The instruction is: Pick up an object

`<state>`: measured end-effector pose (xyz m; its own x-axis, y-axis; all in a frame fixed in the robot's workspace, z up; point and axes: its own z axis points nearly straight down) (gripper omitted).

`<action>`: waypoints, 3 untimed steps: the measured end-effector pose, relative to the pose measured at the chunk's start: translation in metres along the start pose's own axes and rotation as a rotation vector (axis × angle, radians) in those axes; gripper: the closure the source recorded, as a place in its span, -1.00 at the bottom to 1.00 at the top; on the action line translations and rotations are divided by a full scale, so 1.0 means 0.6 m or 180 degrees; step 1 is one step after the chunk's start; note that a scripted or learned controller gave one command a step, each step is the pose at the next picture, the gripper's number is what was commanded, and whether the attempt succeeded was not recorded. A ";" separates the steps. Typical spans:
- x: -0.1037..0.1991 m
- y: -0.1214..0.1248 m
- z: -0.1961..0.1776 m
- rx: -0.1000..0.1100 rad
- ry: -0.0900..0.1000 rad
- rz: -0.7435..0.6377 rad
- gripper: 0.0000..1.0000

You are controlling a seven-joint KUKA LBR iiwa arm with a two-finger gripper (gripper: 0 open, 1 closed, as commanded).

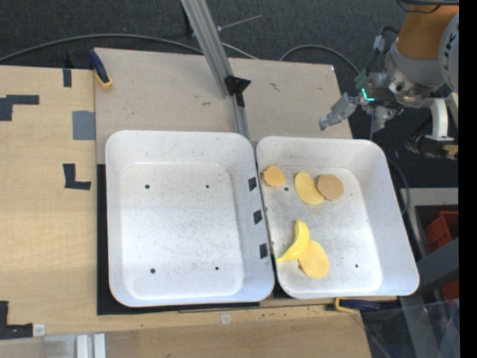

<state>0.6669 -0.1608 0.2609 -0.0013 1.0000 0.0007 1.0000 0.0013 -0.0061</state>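
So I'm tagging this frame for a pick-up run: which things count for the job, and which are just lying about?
For the job:
- gripper, above the right bin's far edge
- right bin
- banana
- four yellow and tan pieces, e.g.

Lying about:
- left bin
- metal pole
- clamp
- cables

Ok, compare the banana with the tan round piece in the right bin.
The banana is bright yellow, long and curved; the tan round piece is duller and disc-like. The banana lies nearer the bin's front, against a yellow piece; the tan one overlaps another yellow piece farther back. Both lie in the right bin.
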 end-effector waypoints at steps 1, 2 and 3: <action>0.000 0.001 -0.006 -0.0016 -0.0007 -0.0004 -1.00; -0.009 -0.001 0.070 -0.0002 -0.0006 -0.0002 -1.00; -0.003 0.010 0.172 0.0004 -0.0003 -0.0006 -1.00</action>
<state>0.6725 -0.1628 0.1577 -0.0032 1.0000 -0.0003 1.0000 0.0032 -0.0075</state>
